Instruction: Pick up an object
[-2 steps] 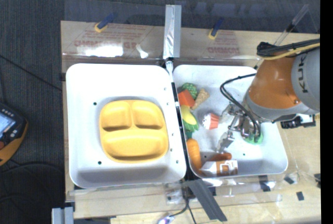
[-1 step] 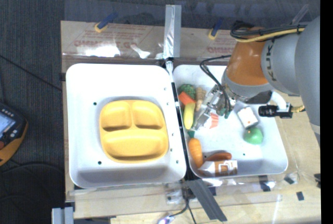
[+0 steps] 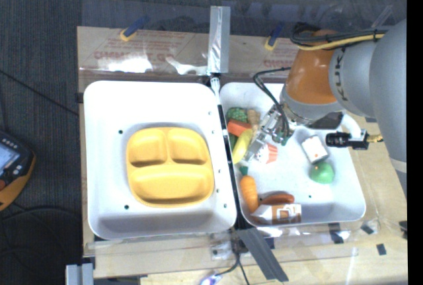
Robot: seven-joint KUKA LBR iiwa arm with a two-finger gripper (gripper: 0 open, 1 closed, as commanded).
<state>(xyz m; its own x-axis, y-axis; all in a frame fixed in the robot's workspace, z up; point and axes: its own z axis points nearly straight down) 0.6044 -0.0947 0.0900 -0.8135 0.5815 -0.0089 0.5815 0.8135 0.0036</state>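
The grey arm (image 3: 370, 72) with its orange band reaches in from the right and bends down over the right bin (image 3: 344, 211), one of two shallow white bins standing side by side on the counter (image 3: 99, 52). Its gripper (image 3: 259, 143) hangs low over the upper left part of that bin, among a cluster of toy food, and whether the fingers are spread or closed cannot be told from this slanted look, since they blur into the items beneath them. Just beside the gripper, toward the dividing wall, lies a yellow piece (image 3: 242, 143) that looks like a banana or corn, with a green and orange item (image 3: 236, 117) above it near the bin's top left corner. A small white and red object (image 3: 268, 155) sits right under the tip of the gripper; contact cannot be judged. Lower along the left wall rests a carrot (image 3: 248, 192), and next to it a brown sausage-like piece (image 3: 276, 198) lies above a white and brown packet (image 3: 284, 213) at the bin's front edge. Toward the right half of the bin, well apart from the gripper, a white block (image 3: 313, 148) sits just above a green round fruit (image 3: 322, 173). The left bin (image 3: 106, 105) holds a yellow sectioned tray (image 3: 170, 166) lying flat near its middle.
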